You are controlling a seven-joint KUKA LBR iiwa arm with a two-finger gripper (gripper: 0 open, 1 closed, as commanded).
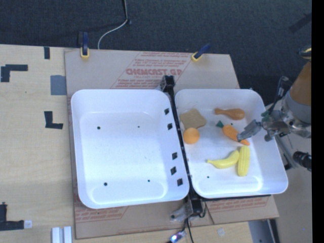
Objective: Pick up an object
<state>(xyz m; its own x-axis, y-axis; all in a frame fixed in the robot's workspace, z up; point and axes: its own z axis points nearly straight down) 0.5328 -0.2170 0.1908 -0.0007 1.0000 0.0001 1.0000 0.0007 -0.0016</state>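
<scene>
Two white bins (121,97) sat on cardboard; we hovered our gripper (246,134), its state unclear, by the carrot (231,132), approaching; next we judged a descent necessary.

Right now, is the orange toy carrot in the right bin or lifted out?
In. The orange toy carrot lies flat on the right white bin's floor, beside the end effector.

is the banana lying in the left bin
No, the banana lies in the right bin, beside the corn cob.
</scene>
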